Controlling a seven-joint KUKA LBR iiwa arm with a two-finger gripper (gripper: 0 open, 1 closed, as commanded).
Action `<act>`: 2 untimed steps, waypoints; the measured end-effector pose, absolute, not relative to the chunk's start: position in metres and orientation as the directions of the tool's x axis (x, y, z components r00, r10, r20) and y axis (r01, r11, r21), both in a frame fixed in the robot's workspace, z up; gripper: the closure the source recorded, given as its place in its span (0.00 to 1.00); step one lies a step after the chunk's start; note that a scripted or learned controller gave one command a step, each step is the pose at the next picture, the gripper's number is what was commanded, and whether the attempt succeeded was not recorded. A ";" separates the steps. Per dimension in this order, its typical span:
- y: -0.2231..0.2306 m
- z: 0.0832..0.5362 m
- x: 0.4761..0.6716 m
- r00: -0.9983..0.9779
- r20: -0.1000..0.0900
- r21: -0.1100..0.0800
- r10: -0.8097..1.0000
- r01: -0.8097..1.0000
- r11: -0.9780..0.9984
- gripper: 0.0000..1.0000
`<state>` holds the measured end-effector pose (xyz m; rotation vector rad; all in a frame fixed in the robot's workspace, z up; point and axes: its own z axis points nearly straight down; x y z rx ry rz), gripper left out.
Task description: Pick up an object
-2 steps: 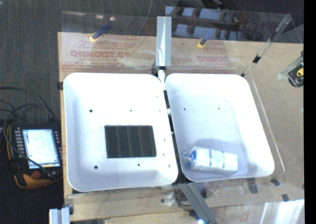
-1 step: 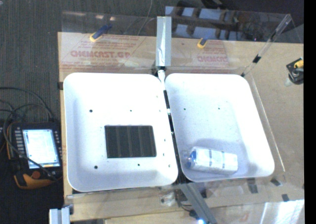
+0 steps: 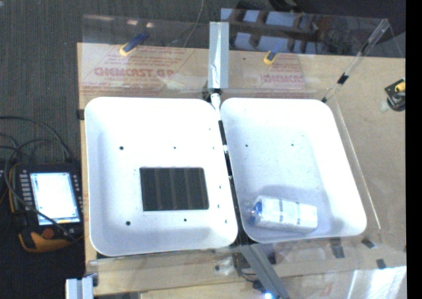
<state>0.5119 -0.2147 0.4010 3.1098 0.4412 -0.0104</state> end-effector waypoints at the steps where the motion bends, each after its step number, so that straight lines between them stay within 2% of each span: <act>1: -0.209 0.432 0.511 0.979 -0.006 0.000 0.201 0.201 -0.979 0.00; 2: -0.208 0.440 0.512 0.979 -0.012 0.001 0.203 0.203 -0.979 1.00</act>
